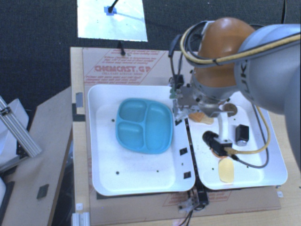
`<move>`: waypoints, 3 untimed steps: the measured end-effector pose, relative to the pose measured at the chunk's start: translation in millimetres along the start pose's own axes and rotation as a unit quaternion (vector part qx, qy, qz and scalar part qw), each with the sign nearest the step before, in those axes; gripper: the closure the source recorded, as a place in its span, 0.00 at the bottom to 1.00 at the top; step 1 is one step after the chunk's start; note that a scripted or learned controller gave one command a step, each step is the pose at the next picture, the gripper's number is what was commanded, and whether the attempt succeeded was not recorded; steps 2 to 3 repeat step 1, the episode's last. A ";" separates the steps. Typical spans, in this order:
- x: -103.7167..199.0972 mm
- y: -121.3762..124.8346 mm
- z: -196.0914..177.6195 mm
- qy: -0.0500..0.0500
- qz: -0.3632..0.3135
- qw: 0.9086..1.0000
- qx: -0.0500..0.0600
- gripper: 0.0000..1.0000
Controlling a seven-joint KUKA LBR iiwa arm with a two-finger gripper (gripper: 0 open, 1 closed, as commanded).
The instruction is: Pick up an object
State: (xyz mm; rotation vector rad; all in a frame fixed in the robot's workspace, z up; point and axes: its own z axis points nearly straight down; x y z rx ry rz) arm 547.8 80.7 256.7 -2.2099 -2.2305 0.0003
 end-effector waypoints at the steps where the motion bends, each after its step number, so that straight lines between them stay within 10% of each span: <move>1: -2.7 0.8 -0.1 0.000 0.003 1.000 -0.001 0.00; 3: -2.7 0.8 -0.1 0.000 0.003 1.000 -0.001 0.00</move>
